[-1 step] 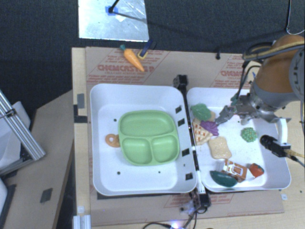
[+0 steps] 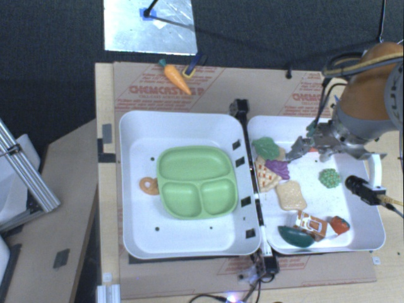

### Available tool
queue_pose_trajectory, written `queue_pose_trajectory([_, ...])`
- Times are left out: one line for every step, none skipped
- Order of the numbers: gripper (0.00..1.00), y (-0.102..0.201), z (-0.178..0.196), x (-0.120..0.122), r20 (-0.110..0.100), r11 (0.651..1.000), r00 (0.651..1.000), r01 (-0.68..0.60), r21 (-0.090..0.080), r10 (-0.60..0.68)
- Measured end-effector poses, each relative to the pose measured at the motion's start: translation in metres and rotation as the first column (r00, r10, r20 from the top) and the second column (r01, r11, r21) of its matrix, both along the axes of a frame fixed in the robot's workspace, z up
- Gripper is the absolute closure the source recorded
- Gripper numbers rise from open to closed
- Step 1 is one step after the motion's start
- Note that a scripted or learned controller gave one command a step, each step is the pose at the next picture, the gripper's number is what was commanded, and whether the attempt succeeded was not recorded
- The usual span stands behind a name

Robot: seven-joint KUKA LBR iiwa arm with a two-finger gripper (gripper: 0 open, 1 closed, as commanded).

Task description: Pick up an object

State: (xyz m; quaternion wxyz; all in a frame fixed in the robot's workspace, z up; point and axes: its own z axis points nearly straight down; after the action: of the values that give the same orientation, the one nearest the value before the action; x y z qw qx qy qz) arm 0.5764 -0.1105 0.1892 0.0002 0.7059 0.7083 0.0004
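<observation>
My gripper (image 2: 294, 151) hangs over the upper part of the right bin (image 2: 372, 232), reaching in from the right. It is just right of a green leafy piece (image 2: 266, 147) and just above a purple piece (image 2: 276, 168). I see nothing held in it. Below lie a waffle-like piece (image 2: 266, 179) and a tan bread slice (image 2: 291, 196). A green round knobbly piece (image 2: 329, 178) sits right of them. Near the front lie a printed packet (image 2: 312, 223), a dark green piece (image 2: 295, 236) and a red piece (image 2: 339, 225).
The left bin (image 2: 136, 137) holds a green divided plate (image 2: 197, 180) and a small pretzel (image 2: 149, 185). A toy carrot (image 2: 177, 78) lies on the cardboard behind the bins. A foil sheet (image 2: 149, 16) lies further back. A black part of the arm (image 2: 362, 190) overhangs the right bin's right side.
</observation>
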Motion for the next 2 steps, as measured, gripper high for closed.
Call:
queue_pose_trajectory([0.00, -0.007, -0.044, -0.001, -0.003, 1.000, 1.000, 0.002, 0.000, -0.002])
queue_pose_trajectory([0.00, -0.006, -0.086, 0.001, -0.003, 1.000, 1.000, 0.002, 0.000, -0.002])
